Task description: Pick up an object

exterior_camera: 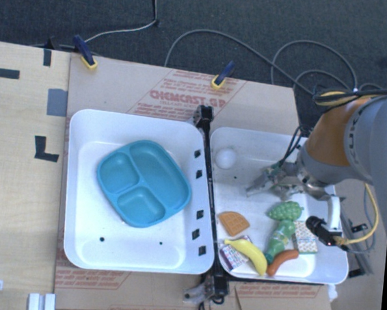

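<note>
gripper (265,181) over right bin (263,143), fingers spread, holding nothing.
advise descending squarely over the white ball (226,158) nearby, clear of the bin wall, before closing.

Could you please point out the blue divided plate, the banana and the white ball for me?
blue divided plate (144,182): camera view, on the ridge where its compartments meet.
banana (252,253): camera view, middle of its yellow body.
white ball (226,158): camera view, centre of its top.

Arm (360,137) in from right, wrist bent down, pincer (265,181) fingers spread, nothing betw.
</note>
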`<action>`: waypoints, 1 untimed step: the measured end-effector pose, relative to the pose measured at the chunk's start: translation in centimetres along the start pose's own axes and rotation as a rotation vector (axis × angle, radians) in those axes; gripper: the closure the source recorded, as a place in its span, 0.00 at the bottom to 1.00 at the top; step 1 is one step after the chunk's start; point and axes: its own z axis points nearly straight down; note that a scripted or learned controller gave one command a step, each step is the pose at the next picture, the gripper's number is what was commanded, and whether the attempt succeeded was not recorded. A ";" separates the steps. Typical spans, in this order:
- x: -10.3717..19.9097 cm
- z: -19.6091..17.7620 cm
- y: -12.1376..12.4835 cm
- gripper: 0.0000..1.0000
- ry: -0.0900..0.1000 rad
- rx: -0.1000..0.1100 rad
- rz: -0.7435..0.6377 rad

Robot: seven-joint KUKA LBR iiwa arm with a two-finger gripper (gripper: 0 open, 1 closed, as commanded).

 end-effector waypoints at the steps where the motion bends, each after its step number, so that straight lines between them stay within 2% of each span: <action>1: -2.5 0.0 -5.0 0.00 -0.003 -0.001 0.002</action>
